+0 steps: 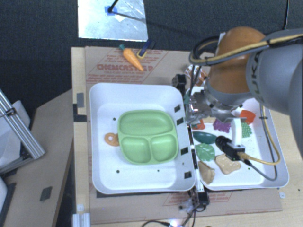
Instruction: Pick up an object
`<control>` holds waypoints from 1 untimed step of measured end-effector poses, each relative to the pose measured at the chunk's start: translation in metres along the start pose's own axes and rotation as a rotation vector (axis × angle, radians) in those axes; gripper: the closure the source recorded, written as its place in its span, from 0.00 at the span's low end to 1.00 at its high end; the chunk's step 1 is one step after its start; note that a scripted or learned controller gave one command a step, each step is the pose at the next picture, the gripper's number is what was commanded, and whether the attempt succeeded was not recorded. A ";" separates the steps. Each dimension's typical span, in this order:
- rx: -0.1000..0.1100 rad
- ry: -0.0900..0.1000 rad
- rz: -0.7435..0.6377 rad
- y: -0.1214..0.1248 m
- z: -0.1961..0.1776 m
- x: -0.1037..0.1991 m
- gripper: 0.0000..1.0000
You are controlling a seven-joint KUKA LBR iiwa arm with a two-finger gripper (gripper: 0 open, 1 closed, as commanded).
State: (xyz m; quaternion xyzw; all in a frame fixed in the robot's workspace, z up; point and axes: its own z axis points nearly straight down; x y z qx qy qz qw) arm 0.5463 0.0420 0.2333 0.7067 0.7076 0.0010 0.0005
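Observation:
The grey arm with its orange band (236, 56) reaches in from the right and hangs over the back left of the right bin (279, 174). My gripper (195, 109) sits low under the wrist, near the wall between the bins, and is mostly hidden by the arm. Several toy foods lie in the right bin: a small red piece (198, 125) just under the gripper, a dark green pod (203, 137), a light green leaf (206, 151), purple grapes (221, 125), a tan bread piece (228, 164) and a tan lump (206, 172).
The left bin (102, 174) holds a green divided plate (147, 136) and a small orange ring (112, 139). A toy carrot (132, 59) lies on the cardboard behind the bins, below a foil sheet (112, 13). A yellow cable (260, 162) trails across the right bin.

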 end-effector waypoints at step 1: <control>0.002 -0.001 0.001 -0.002 0.011 -0.006 1.00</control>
